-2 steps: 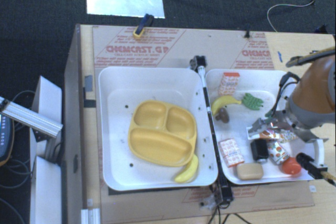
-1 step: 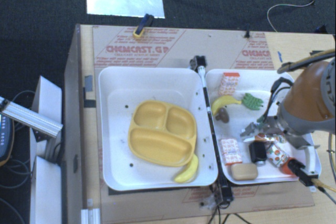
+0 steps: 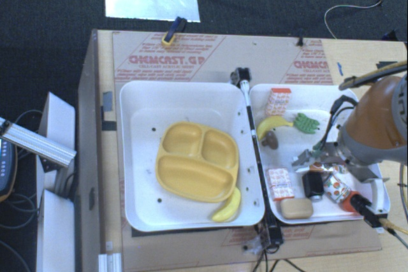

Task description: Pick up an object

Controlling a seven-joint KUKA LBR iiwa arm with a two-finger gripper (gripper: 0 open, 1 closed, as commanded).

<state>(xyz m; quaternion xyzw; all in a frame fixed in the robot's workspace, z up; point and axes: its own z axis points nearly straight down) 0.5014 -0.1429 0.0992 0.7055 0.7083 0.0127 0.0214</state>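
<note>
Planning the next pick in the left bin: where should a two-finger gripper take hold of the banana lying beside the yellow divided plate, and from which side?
Probably grip the banana across its thick middle, coming straight down from above. It lies flat on the left bin floor, its upper end tucked against the yellow divided plate and the bin's wall close on its right, so a side approach looks blocked. Set the fingers crosswise to its curved length.

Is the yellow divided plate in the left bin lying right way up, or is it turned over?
Right way up. The yellow divided plate lies flat in the left bin with its three hollow compartments facing the camera, nothing in them.
</note>
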